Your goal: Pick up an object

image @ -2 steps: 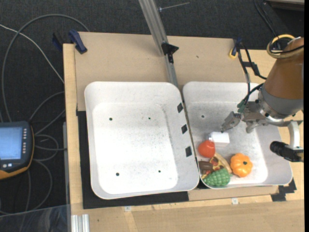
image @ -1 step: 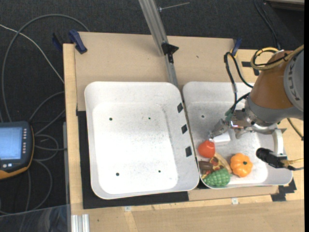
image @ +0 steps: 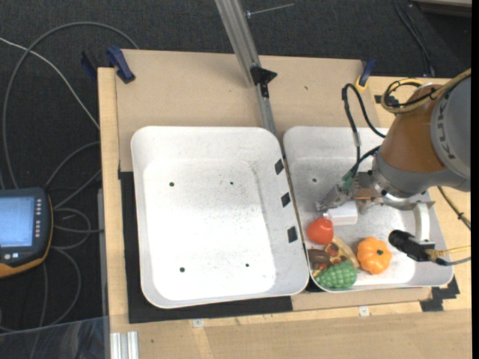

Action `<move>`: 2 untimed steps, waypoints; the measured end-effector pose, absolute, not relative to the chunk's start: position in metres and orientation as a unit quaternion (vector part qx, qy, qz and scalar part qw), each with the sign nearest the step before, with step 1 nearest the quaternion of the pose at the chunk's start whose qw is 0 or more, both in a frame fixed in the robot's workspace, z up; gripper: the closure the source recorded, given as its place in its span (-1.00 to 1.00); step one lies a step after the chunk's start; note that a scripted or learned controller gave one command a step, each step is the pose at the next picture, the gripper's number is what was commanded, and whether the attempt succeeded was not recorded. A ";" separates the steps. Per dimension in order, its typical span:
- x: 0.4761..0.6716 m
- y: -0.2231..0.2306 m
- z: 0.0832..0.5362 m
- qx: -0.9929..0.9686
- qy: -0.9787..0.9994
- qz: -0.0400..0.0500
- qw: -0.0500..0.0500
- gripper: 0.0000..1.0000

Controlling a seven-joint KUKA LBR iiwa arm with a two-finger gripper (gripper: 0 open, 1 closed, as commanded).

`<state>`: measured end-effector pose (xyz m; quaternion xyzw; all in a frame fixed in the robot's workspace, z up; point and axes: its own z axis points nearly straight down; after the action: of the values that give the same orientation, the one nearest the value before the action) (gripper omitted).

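The arm (image: 441, 137) has a grey cylindrical housing with a broad orange band (image: 408, 137) above the wrist. Black and yellow cables (image: 389, 96) run along its exterior.

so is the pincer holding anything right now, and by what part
Cannot be told. The pincer is low in the right bin, just above the red tomato and a white block, but no object shows clearly between its tips.

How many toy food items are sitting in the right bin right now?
4: a red tomato, an orange pumpkin, a green bumpy fruit and a brown piece, clustered at the near end of the right white bin. The arm may hide others.
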<state>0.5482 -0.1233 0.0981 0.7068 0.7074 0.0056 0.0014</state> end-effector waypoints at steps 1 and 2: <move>0.550 -0.123 0.110 0.706 0.708 0.007 0.003 1.00; 0.542 -0.121 0.161 0.707 0.708 0.001 0.002 1.00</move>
<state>0.5418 -0.1206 0.1606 0.7066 0.7076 0.0015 0.0021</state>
